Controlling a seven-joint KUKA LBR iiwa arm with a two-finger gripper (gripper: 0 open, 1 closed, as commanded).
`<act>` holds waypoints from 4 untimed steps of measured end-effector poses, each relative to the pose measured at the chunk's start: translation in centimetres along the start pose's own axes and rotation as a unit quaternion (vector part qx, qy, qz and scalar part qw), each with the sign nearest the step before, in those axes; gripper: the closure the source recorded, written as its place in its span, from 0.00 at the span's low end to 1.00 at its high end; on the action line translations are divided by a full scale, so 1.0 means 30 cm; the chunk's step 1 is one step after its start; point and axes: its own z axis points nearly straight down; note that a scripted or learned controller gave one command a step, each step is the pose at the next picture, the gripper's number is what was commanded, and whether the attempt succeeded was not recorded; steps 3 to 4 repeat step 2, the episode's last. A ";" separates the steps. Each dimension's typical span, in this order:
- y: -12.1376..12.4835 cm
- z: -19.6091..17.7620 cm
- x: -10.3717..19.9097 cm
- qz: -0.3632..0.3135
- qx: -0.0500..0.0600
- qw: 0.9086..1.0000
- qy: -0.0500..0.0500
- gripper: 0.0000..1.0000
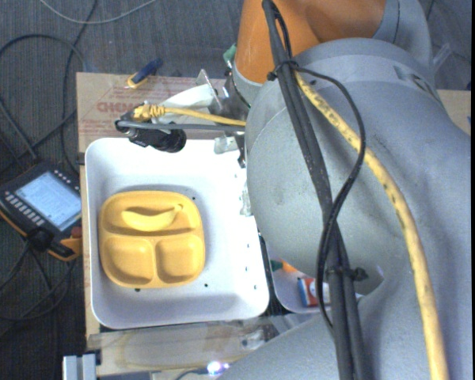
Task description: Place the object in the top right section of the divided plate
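A yellow divided plate [152, 237] lies in the left white bin [222, 212], with one long section on its far side and two smaller sections on its near side. A yellow curved object [157, 211], about the plate's own colour, lies in the long section. My gripper [228, 142] is at the bin's far right corner, above and to the right of the plate, mostly hidden by the arm. Nothing is visibly held.
The grey arm [356, 180] covers most of the right bin; a sliver of that bin [289, 295] shows with small orange, blue and red things [305, 290]. A pendant [39, 204] lies on the floor at the left. A blue and yellow item [142, 71] rests on the cardboard behind the bin.
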 end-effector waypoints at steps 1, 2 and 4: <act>-0.114 0.002 0.024 -0.124 -0.005 0.992 -0.003 0.00; -0.119 0.000 0.022 -0.126 -0.004 0.992 -0.003 0.00; -0.119 0.000 0.022 -0.126 -0.004 0.992 -0.003 0.00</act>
